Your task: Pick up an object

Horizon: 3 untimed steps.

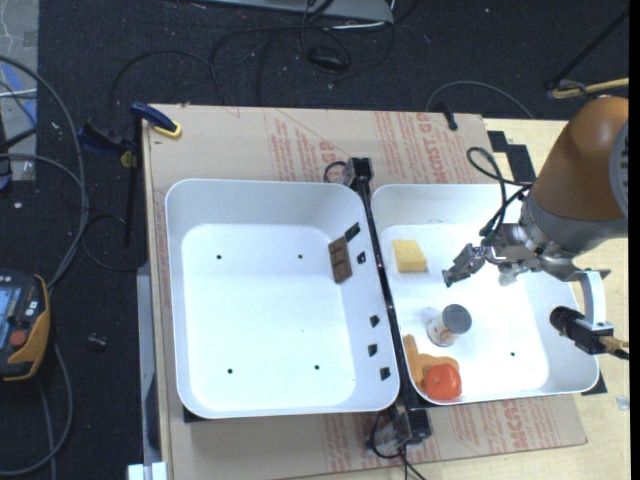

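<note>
My gripper [463, 267] hangs over the right bin [520, 208], near its middle, on the grey arm with the orange band [590, 168]. A yellow sponge-like block [409, 256] lies to its left, clear of it. Just below the gripper, a small grey round object [456, 319] rests against a pale piece [438, 334]. A red-orange rounded object [441, 379] with an orange stick-like part [411, 352] sits in the bin's near left corner. A brown block [340, 261] leans at the right wall of the left bin [200, 208]. I see nothing held.
The two bins meet at a dark divider [378, 268] carrying small black clips. Both stand on a cardboard sheet [280, 138]. Cables and a blue-and-yellow clamp [155, 120] lie beyond the far left corner.
</note>
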### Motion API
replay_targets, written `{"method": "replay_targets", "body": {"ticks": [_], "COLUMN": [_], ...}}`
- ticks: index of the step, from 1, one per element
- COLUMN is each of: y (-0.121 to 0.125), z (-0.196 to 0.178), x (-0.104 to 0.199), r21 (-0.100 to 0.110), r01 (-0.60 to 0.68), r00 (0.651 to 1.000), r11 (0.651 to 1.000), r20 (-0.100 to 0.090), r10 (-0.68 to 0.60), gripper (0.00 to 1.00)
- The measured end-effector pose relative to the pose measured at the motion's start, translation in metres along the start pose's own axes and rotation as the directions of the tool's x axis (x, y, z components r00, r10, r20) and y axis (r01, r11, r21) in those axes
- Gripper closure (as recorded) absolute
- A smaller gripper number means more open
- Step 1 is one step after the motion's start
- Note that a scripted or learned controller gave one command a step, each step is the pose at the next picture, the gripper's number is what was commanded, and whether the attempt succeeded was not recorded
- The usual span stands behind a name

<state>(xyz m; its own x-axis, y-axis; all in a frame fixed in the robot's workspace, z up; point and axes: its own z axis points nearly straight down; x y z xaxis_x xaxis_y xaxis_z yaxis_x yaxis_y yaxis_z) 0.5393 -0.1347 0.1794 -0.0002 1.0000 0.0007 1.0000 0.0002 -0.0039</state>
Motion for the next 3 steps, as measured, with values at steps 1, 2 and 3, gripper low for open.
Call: {"method": "replay_targets", "body": {"ticks": [1, 2, 3], "y": [-0.007, -0.006, -0.014], "z": [0.046, 0.033, -0.016], "x": [0.004, 0.004, 0.008], "r21": [0.001, -0.004, -0.008], "r01": [0.000, 0.000, 0.000], "r00": [1.000, 1.000, 1.000], "r11": [1.000, 1.000, 1.000], "r20": [0.000, 0.000, 0.001], "r10": [0.000, 0.000, 0.000], "gripper": [0.00, 1.00, 1.00]}}
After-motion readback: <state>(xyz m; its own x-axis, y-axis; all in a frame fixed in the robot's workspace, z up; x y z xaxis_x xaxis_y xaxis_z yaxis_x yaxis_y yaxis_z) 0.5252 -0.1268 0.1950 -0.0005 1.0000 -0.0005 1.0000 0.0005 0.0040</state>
